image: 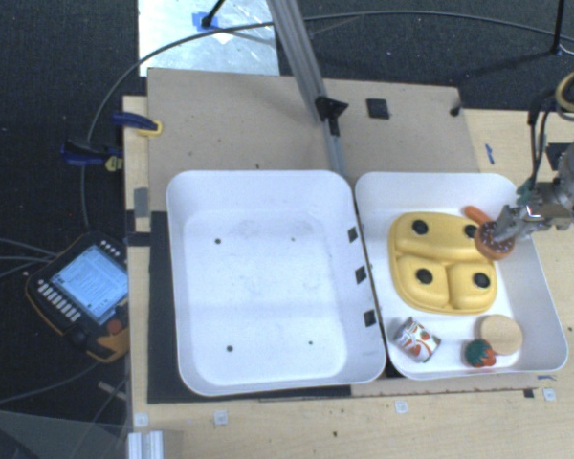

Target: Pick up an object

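Yellow tray (pixel 445 275) inside right bin (pixel 536 299)

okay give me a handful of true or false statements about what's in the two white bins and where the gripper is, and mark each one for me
1. The yellow molded piece lies in the right bin. True.
2. The small can lies in the left bin. False: it lies in the right bin, near its front edge.
3. The gripper is over the right bin, at the yellow piece's right edge. True.
4. The round tan object rests on top of the yellow piece. False: it sits on the bin floor, in front of it.
5. The yellow piece has dark spots. True.
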`<state>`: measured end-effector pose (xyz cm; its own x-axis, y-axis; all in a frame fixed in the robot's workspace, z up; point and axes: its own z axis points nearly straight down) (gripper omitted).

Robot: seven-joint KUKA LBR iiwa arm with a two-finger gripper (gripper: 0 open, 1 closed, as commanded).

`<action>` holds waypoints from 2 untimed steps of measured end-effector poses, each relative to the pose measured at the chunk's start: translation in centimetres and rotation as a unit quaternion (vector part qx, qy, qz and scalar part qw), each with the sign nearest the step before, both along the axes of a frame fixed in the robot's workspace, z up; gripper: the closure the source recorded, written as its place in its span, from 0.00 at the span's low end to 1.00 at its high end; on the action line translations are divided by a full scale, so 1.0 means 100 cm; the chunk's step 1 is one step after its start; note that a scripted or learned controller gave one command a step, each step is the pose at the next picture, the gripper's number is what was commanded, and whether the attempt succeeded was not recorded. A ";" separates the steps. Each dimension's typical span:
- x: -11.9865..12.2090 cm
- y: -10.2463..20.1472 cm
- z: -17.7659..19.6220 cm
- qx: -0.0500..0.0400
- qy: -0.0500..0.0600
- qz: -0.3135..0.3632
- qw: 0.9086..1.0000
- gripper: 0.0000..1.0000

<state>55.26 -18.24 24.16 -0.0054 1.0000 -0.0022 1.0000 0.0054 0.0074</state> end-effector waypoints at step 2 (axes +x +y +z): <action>0.001 0.114 0.001 0.002 0.003 0.003 1.000 1.00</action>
<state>55.32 -6.84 24.30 -0.0112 0.9999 0.0018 0.9999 0.0112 0.0023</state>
